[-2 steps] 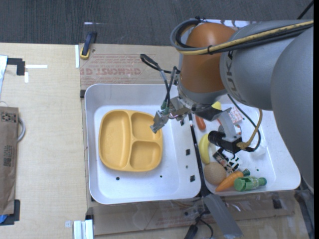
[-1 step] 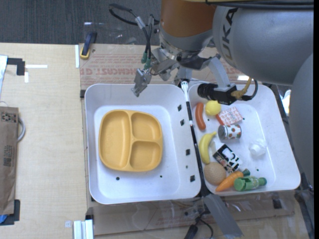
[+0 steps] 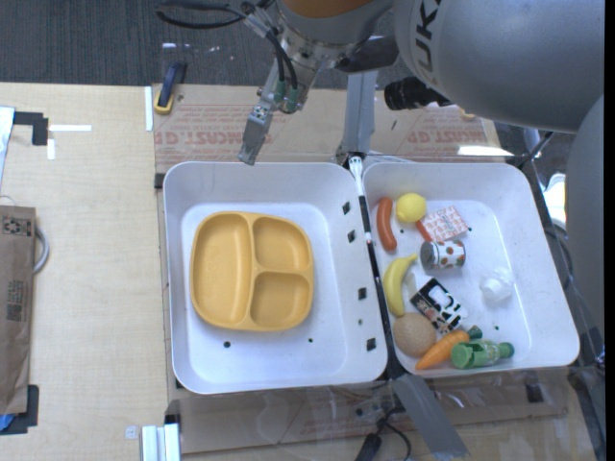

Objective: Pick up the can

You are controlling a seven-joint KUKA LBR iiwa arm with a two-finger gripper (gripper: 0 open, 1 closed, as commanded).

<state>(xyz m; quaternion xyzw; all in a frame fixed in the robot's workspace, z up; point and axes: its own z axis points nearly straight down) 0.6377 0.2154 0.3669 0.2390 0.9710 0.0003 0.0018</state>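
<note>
**Can not yet picked**

Looming closest, the grey arm (image 3: 509,36) crosses the top right, and its hand (image 3: 253,142) hangs above the left bin's (image 3: 183,286) far rim; whether it is clenched or released I cannot tell. Lying on its side in the right bin (image 3: 548,286), the can (image 3: 444,254) sits between a banana (image 3: 396,284) and a lemon (image 3: 411,206), untouched. Reaching, gripping and lifting all remain. Both bins sit on cardboard over a pale wooden worktop (image 3: 77,181).

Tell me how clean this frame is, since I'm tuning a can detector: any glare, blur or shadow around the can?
Camera view: the small white-and-red metal can in the right white plastic bin is evenly lit and fairly sharp; the big grey robot arm up close looks soft and blurred; bright daylight glare washes the bin's right edge; the yellow divided plastic tray shows only mild shading.
</note>
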